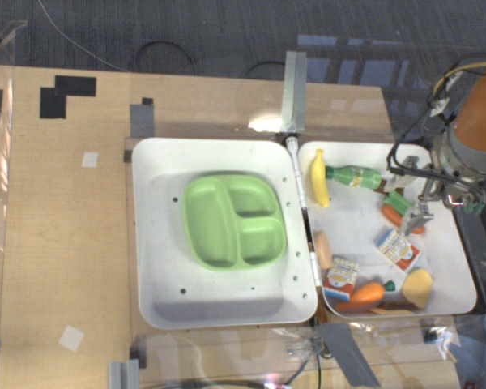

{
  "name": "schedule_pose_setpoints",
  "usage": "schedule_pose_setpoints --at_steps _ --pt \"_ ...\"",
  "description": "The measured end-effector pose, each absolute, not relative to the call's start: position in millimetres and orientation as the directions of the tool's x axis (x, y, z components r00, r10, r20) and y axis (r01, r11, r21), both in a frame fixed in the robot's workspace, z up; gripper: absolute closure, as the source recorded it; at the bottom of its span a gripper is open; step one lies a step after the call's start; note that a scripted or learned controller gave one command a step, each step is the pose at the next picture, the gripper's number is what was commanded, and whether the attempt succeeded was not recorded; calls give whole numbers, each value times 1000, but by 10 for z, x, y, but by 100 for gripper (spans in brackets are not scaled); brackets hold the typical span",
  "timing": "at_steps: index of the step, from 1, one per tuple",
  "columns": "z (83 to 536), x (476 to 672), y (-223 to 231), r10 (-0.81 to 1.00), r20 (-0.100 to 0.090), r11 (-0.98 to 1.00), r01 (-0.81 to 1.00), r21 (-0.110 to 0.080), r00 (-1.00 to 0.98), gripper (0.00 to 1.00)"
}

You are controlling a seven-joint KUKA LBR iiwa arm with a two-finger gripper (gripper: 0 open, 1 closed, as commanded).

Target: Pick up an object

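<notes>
Gripper (419, 215) low over the right bin (462, 298), close to its far right part, with the arm (478, 128) entering from the right and bent down over the bin's rim. Cannot tell whether spread or pressed together; too small and mixed with the things below.

Directly under the tip, or touching it: a small orange-red piece (398, 209), long axis slanted from upper left to lower right. Just below the tip and a little toward the bin's near side: a small carton (398, 249) with red and white print, lying flat and turned at an angle. Probably the nearest candidates for the pick.

To the left of the tip, near: a green bottle (355, 177) lying on its side, long axis running left to right, pointing toward the tool. Further left: a banana (317, 178), long axis running away from the camera. Well below the tip: a carrot (363, 294) and a yellow round fruit (417, 285).

Judgement: only a short descent needed, no large sideways travel.
</notes>
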State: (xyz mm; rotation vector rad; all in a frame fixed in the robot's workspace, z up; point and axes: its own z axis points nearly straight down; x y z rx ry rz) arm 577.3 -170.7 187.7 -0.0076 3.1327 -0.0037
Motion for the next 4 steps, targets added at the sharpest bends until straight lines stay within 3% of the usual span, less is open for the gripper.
schedule_pose_setpoints --at_steps 1,2,3,4 --pt "981 6149 -1901 -124 -13 992 -124 -4 -992 0" --pt "896 5688 -1875 67 -12 998 67 -1 -998 0" --pt "915 5079 -1366 -61 -20 998 -61 -5 -998 0" --pt "905 5400 -1719 -23 -19 1000 -23 -4 -1000 0"
